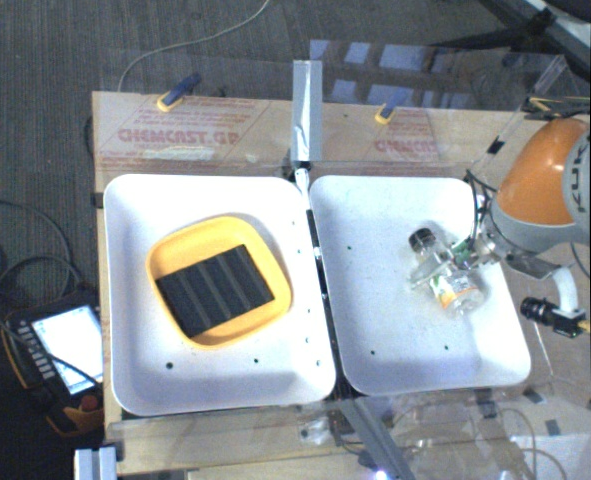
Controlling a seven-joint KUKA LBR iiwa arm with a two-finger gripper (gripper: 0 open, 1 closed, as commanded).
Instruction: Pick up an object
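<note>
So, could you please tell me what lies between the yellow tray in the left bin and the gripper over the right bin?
In the camera view, between the yellow tray and the gripper lie the bins' adjoining rims and bare white bin floor.

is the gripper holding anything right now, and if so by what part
Cannot be told: the gripper sits low in the right bin, and no object is clearly seen in its grasp.

This is a robotics lab: a plywood counter (pixel 215 133) with two white bins (pixel 135 368) stands on grey carpet (pixel 75 28), cables (pixel 15 258) trail across the floor, and a lit handheld control pendant (pixel 60 346) lies beside it.
</note>
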